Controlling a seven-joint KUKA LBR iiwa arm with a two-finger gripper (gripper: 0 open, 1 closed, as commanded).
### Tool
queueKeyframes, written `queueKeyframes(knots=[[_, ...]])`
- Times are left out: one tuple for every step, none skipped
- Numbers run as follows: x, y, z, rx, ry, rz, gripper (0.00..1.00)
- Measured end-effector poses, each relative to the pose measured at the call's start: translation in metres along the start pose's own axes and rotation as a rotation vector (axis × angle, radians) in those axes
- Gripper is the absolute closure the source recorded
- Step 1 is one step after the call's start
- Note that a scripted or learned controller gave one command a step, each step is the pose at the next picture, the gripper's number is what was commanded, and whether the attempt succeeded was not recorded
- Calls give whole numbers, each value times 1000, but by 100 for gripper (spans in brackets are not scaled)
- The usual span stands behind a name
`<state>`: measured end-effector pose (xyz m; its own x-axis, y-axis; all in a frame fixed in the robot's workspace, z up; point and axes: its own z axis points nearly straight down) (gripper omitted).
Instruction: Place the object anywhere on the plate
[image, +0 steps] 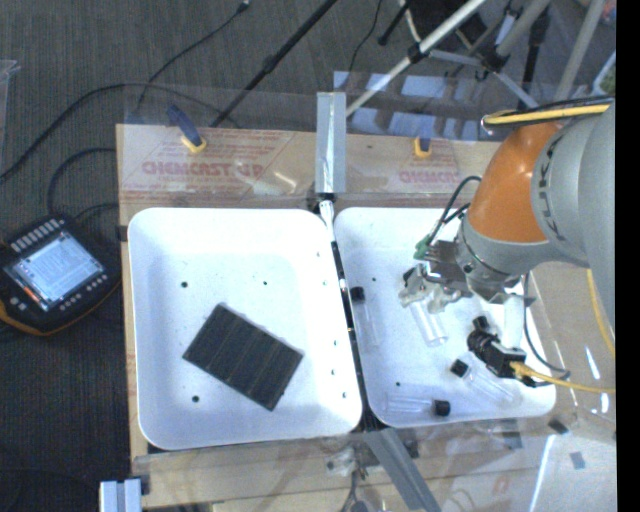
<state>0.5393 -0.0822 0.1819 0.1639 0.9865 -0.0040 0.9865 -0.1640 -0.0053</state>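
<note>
The plate (243, 356) is a dark, ribbed rectangle lying askew in the left bin (170, 240). Several clear tubes with black caps lie in the right bin (385, 235): one (358, 305) by the left wall, one (418, 405) near the front edge, and one (478, 378) at the front right. My gripper (426, 300) hangs low over the middle of the right bin, away from the plate. Its pale tip blends with the white floor, and I cannot make out anything held in it.
The grey arm with its orange band (510, 205) reaches in from the right and covers the right bin's far right side. A black cable fitting (490, 350) hangs beside the wrist. A divider wall (342, 290) separates the bins. A teach pendant (50, 270) lies off the bench at the left.
</note>
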Motion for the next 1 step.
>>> queueKeyframes(knots=[[71, 47, -50, -6, 2, -576, 100]])
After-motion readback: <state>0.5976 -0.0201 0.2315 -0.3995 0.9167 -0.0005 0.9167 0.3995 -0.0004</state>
